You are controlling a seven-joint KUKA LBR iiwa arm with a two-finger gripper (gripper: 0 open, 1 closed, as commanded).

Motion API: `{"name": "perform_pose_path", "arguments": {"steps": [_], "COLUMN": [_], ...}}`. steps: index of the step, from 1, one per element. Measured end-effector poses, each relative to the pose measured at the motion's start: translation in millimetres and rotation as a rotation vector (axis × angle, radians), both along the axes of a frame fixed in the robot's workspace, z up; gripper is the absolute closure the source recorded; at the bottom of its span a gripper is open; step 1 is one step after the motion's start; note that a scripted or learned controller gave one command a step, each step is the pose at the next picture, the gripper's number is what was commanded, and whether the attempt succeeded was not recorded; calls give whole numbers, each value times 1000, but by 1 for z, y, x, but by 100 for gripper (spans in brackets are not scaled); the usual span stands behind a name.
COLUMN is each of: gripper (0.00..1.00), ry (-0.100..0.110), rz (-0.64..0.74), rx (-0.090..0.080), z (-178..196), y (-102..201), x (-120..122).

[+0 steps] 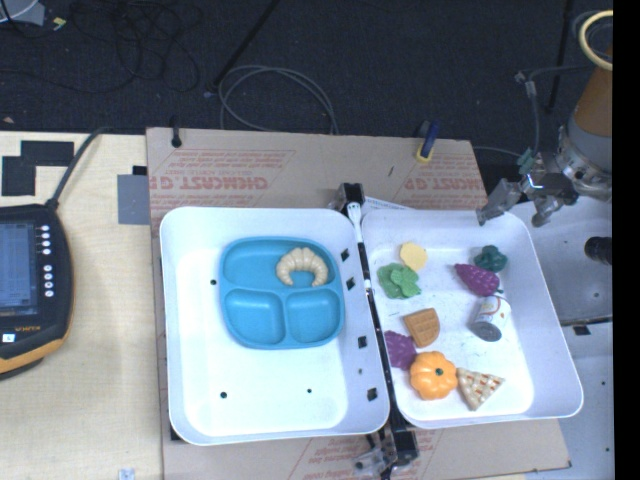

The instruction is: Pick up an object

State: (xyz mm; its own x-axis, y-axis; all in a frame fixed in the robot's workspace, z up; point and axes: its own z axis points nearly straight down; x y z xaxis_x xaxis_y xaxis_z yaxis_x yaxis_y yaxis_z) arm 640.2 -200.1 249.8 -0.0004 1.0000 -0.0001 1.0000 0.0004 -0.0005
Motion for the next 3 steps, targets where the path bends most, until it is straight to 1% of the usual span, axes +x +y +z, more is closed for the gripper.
{"name": "perform_pose_path", "arguments": {"steps": [1, 2, 3], "gripper": [0, 0, 100], "ry": [12, -7, -9], "rz": [-1, -4, -6], "rx": [4, 0, 2], "z": [-104, -161, -146], "y": [20, 70, 68], "x": [-47, -96, -93]}}
